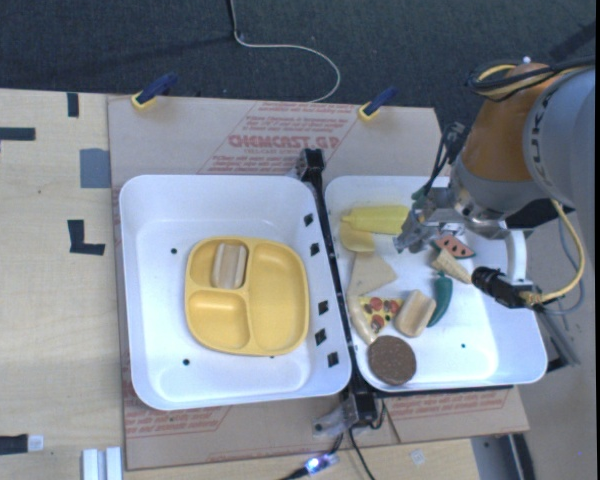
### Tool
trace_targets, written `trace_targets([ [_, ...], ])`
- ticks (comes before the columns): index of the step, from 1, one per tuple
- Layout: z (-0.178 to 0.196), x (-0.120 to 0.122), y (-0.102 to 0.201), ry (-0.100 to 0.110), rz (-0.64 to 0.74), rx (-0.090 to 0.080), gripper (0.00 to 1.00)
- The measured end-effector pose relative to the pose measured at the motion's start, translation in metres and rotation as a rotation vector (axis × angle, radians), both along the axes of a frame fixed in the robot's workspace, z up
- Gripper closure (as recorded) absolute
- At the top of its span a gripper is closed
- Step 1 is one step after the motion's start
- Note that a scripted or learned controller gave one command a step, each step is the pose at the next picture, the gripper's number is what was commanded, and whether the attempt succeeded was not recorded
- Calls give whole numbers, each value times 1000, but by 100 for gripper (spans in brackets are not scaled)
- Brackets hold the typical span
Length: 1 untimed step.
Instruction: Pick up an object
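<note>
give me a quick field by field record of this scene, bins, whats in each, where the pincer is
left bin: holds a yellow divided plate
on plate: a tan bread piece in the upper left compartment
right bin: toy foods in a cluster
right bin items: corn cob, cheese wedge, pizza slice, green pepper, brown round cookie, watermelon slice
pincer: low over the right bin, beside the corn cob's right end
grasp: cannot tell
</note>
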<state>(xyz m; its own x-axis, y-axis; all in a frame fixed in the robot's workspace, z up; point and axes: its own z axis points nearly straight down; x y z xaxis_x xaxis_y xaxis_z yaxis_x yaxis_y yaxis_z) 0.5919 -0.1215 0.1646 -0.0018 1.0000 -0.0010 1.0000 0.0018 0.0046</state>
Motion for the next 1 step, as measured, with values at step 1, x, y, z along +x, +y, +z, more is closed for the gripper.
trace_targets([
  [1, 56, -8, 5, 2, 0, 1, 100],
])
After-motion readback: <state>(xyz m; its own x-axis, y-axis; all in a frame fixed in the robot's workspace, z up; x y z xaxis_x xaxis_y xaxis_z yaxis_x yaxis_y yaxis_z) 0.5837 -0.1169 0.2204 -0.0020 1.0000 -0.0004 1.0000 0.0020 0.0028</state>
